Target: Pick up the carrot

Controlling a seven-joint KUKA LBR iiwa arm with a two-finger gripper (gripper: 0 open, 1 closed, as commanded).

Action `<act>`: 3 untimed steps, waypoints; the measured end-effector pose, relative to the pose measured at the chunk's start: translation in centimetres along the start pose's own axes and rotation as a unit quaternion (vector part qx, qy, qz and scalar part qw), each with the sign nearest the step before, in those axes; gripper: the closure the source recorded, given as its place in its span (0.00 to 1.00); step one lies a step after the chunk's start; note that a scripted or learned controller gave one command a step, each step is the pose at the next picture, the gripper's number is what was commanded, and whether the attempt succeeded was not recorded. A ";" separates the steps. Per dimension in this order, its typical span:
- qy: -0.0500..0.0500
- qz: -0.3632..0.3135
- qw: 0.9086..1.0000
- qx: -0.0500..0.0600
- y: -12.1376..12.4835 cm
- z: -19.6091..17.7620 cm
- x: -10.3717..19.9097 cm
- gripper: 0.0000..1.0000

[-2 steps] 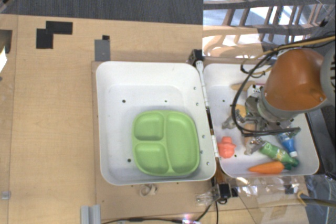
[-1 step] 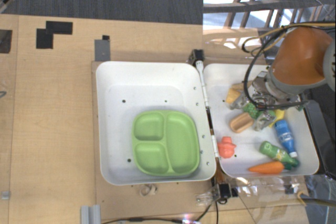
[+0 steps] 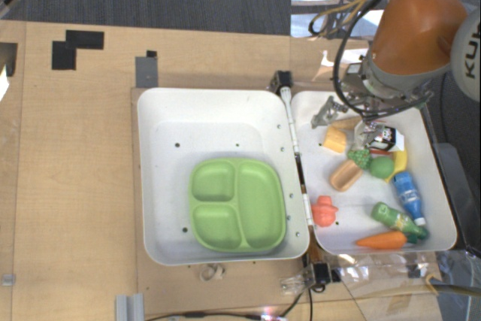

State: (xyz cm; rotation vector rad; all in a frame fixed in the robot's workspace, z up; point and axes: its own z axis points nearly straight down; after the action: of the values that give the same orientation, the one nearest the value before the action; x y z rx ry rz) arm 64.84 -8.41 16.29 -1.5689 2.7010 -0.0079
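The orange carrot (image 3: 382,240) lies flat near the front edge of the right bin (image 3: 443,229), just below a green bottle (image 3: 397,219). My gripper (image 3: 367,130) hangs under the orange wrist band over the back half of that bin, above a cluster of toys and well away from the carrot. The arm's bulk hides how the gripper stands, and nothing shows held in it.
Around the gripper lie a yellow wedge (image 3: 338,137), a small green vegetable (image 3: 359,158), a green ball (image 3: 382,167), a tan bun (image 3: 346,177) and a blue bottle (image 3: 407,195). A red toy (image 3: 324,211) sits by the divider. The left bin (image 3: 161,131) holds a green divided plate (image 3: 237,203).
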 end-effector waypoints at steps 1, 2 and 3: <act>0.000 0.061 0.998 0.003 -0.7 7.0 0.3 0.00; -0.006 0.062 0.998 0.010 -1.1 5.3 -0.1 1.00; -0.007 0.062 0.998 0.009 -1.1 5.4 -0.1 0.00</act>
State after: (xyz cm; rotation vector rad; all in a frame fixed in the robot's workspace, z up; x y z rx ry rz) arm 65.93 -8.84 10.96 -1.3894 2.7739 -0.0213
